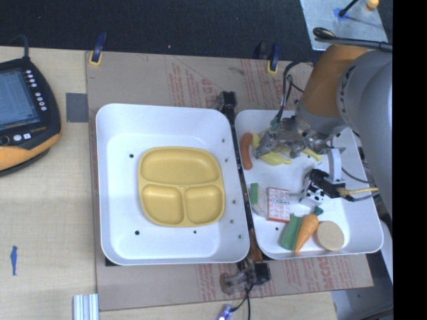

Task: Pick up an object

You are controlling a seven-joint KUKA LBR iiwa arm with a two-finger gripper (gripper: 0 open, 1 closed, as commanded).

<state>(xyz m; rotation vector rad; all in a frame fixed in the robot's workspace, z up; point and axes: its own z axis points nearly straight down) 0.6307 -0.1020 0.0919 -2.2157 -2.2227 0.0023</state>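
My gripper [280, 143] reaches into the back of the right bin [363, 242], low over a yellow banana-like toy [275, 158]. Whether anything is between its fingers is hidden by the wrist. A red sausage [247, 150] lies just left of it by the bin's left wall. Nearer the front lie a green strip [254, 197], a pink printed card [277, 204], a black-and-white toy [312, 193], a green block [291, 232], an orange carrot [305, 232] and a tan round disc [330, 235].
The left bin [117, 179] holds a yellow three-compartment tray [181, 185]. A teach pendant [23, 115] lies on the bench at far left. The grey arm with its orange band [330, 79] covers the right bin's back right corner.
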